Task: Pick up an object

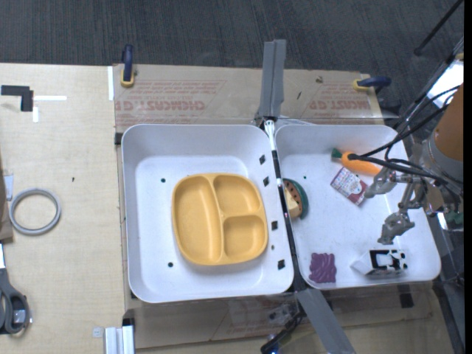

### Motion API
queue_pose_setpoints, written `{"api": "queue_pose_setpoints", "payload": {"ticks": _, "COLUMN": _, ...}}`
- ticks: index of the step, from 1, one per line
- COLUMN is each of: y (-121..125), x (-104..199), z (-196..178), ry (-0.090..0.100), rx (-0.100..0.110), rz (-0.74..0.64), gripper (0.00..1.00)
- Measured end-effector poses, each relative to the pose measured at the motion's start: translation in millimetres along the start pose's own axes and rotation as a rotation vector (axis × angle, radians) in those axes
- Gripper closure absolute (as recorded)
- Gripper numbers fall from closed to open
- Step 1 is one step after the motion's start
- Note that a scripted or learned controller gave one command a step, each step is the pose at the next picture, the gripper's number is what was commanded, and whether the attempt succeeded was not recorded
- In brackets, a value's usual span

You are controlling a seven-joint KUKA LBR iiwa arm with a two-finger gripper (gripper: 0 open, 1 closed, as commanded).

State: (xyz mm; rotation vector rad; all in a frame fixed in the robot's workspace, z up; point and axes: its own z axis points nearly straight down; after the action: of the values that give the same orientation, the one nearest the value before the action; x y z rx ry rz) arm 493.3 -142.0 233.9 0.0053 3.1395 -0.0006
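**Two bins, gripper over right bin, nothing held**

Nearest you in the right bin: a purple lump by the near wall, and to its right a small black-and-white block in the near right corner. Just beyond that block you see the gripper over the right side of this bin, its two fingers spread apart, nothing between them. Left of it, against the divider, sits a round brown-and-green item, partly hidden by the bin wall. Farther back, a red-and-white packet lies tilted, and just behind it an orange carrot with a green tip, crossed by a black cable.

Your left bin holds a yellow divided plate, three compartments, roughly centred.

Outside the bins, on the bench at the left: scissors near, a grey tape ring beyond them.
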Motion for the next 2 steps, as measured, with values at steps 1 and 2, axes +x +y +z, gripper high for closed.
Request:
{"api": "queue_pose_setpoints", "payload": {"ticks": 1, "y": 48.7, "x": -49.2, "z": 69.3, "ry": 0.002, "rx": 0.0, "rz": 0.185, "gripper": 0.0}}
{"api": "queue_pose_setpoints", "payload": {"ticks": 2, "y": 37.3, "x": -69.0, "z": 142.1, "ry": 0.001, "rx": 0.001, "rz": 0.543, "gripper": 0.0}}
